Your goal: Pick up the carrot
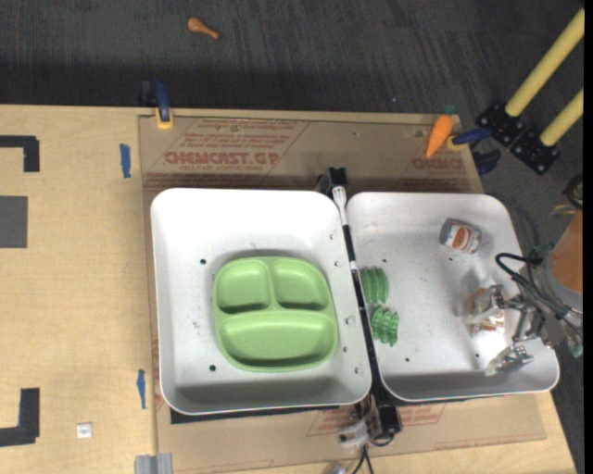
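Dark carpeted floor (306,46) lies beyond the far edge of the light wooden bench (74,305), which carries two shallow white bins side by side, clipped together along their shared edge.

Left white bin (176,278): one light-green moulded plastic tray (275,310) with three compartments sits at its centre, flat.

Right white bin (408,366): a ridged green plastic item in two pieces (378,303) lies against the left wall, just beside the shared edge. A small cylindrical tin with a red-and-white label (460,235) lies on its side near the far right corner.

My two-finger metal gripper (505,338) is low over the near right corner of the right bin, with my wrist entering from the right edge. Glare and cabling clutter that corner, so I cannot tell how my jaws stand; nothing is visibly between them.

Task item: the small orange carrot with a green top (439,135) lies outside both bins, on the brown cardboard sheet (232,153) beyond the right bin's far edge, well apart from my gripper. Another small orange object (201,28), possibly a second carrot, rests on the floor.
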`<control>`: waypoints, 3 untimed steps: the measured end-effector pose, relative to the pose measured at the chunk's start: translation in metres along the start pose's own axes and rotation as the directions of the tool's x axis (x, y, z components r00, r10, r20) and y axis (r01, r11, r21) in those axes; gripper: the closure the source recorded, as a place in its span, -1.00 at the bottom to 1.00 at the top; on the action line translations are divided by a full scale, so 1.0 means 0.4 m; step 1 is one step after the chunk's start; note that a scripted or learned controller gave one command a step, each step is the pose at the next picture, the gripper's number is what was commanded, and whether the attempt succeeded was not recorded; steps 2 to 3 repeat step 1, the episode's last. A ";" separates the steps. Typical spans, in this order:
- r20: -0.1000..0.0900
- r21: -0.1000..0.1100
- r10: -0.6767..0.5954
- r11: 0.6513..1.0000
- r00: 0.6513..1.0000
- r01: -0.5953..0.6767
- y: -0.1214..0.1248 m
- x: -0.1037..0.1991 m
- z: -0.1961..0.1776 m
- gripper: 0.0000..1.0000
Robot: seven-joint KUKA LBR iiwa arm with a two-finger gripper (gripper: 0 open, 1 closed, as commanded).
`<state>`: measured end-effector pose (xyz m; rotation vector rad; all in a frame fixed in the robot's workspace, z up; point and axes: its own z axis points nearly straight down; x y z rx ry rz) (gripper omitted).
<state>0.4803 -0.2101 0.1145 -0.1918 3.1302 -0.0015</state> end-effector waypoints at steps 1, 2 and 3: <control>0.006 0.000 0.002 1.000 1.000 -0.002 0.001 -0.004 -0.026 1.00; 0.006 0.000 0.002 1.000 1.000 -0.002 0.001 -0.004 -0.026 1.00; 0.006 0.000 0.002 1.000 1.000 -0.002 0.001 -0.004 -0.026 1.00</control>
